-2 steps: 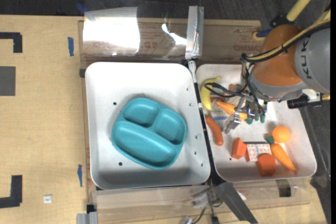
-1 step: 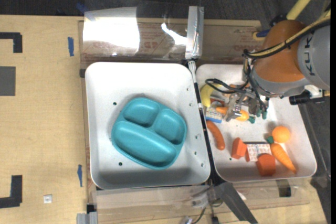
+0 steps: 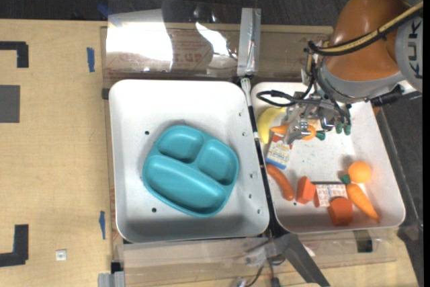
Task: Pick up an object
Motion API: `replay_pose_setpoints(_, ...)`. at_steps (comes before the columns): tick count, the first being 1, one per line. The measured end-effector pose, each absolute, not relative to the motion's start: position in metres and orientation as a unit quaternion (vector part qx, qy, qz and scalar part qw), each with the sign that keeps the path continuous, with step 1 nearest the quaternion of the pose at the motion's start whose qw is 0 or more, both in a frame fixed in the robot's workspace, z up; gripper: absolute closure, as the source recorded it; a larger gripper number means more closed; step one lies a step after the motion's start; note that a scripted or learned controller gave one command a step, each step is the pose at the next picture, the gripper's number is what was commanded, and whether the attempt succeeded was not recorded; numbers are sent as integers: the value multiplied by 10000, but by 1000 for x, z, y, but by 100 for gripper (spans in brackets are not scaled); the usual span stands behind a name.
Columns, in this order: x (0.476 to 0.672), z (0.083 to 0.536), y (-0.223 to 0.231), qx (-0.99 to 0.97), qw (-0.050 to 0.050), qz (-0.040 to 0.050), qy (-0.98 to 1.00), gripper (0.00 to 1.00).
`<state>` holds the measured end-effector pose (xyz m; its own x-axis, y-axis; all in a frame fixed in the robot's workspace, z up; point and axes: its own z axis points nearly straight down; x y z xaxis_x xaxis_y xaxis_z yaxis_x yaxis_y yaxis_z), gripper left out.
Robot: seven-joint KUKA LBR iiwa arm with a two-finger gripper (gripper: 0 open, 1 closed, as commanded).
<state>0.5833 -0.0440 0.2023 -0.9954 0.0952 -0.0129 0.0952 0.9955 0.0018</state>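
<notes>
The right bin [image 3: 390, 144] holds several toy foods. A yellow piece [image 3: 267, 121] lies at its left wall, with a small white and blue packet [image 3: 277, 154] just below it. Lower down lie a red-orange sausage shape [image 3: 281, 183], a red-orange block [image 3: 306, 190], a white printed carton [image 3: 328, 193], an orange cube [image 3: 340, 210], a carrot [image 3: 363, 202] and an orange ball [image 3: 360, 172]. My gripper [image 3: 304, 126] hangs low over the bin's upper left part, right beside the yellow piece. A small orange piece [image 3: 304, 134] shows at its tip.
The left bin [image 3: 127, 111] holds a teal divided plate [image 3: 191, 169]. A metal divider strip [image 3: 248, 44] and clear plastic sheet stand behind the bins. Cables hang from the arm's orange wrist [image 3: 366, 30] above the right bin's back edge.
</notes>
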Motion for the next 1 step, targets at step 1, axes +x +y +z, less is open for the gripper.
replay_pose_setpoints(1, 613, 252, -4, -336, 64, 5, 9994, 100)
